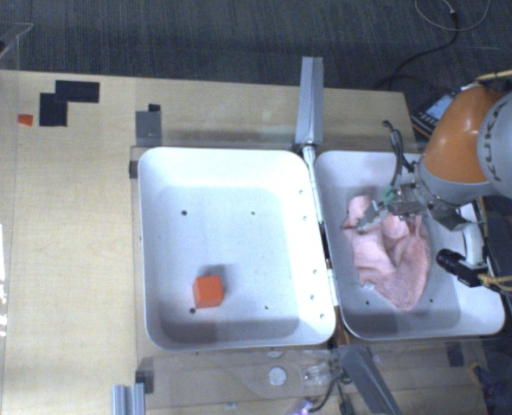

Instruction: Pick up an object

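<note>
Here the hand (393, 204) sits low on the crumpled pink cloth (390, 253) in the right white bin (481, 314), at the cloth's twelve o'clock edge, likely to pinch a fold; I cannot tell its spread; the small orange block (208, 291) lies apart in the left white bin (165, 180).

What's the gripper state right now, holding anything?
Gripper: over the pink cloth in the right bin; open or shut cannot be told, and no grasp is visible. Orange block sits untouched in the left bin.
</note>
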`<action>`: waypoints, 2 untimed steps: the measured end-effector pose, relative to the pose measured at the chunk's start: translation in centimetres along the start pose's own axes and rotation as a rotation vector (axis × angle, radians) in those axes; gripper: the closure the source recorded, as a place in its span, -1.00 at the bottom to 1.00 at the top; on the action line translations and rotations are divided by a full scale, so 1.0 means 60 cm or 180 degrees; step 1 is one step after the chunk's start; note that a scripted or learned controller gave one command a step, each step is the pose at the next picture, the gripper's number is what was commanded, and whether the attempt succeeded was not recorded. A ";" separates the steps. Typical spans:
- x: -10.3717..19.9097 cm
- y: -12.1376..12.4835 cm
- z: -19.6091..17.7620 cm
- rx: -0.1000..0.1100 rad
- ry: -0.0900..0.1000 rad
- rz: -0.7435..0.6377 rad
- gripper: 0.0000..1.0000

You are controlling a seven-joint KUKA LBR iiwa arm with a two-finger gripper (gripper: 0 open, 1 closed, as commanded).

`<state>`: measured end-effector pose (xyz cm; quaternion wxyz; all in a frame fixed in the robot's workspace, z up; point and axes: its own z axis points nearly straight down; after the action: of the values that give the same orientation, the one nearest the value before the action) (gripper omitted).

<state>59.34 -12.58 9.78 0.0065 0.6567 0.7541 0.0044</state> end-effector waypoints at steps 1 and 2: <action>0.042 0.027 0.006 -0.0020 -0.0008 -0.0219 -1.00; 0.024 -0.007 0.005 -0.0027 -0.0008 -0.0902 -1.00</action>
<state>58.74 -11.19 9.44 0.0108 0.5435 0.8393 0.0058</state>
